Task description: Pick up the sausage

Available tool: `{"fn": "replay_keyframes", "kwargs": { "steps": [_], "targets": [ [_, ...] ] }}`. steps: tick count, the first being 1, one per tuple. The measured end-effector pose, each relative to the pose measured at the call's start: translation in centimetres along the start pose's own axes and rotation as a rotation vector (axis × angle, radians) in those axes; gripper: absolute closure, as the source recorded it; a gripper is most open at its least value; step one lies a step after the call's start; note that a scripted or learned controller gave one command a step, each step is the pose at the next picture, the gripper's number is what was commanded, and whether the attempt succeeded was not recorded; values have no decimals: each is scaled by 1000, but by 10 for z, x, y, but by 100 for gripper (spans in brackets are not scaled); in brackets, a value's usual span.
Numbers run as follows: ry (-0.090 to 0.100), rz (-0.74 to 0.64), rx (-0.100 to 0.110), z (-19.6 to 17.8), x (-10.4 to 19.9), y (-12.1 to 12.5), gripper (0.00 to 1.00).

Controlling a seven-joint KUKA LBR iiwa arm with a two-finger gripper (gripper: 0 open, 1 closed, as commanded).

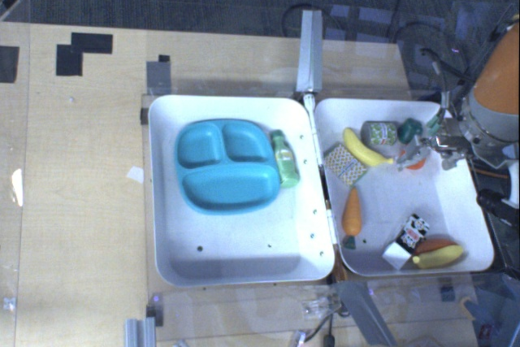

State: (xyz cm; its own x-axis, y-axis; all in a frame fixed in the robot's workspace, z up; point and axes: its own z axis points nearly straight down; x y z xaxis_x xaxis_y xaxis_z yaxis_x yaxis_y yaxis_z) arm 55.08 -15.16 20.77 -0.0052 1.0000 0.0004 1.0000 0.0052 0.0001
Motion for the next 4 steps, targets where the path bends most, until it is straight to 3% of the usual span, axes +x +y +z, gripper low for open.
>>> {"fn": "replay_keyframes", "kwargs": {
  "steps": [1,2,3,4],
  "targets": [
    [3,174,2,107,-52,-53,0],
    [-3,189,-12,119,-45,-61,0],
    [6,422,-4,120,-43,-15,0],
    [-1,474,-1,57,-37,37,0]
  ]
}}
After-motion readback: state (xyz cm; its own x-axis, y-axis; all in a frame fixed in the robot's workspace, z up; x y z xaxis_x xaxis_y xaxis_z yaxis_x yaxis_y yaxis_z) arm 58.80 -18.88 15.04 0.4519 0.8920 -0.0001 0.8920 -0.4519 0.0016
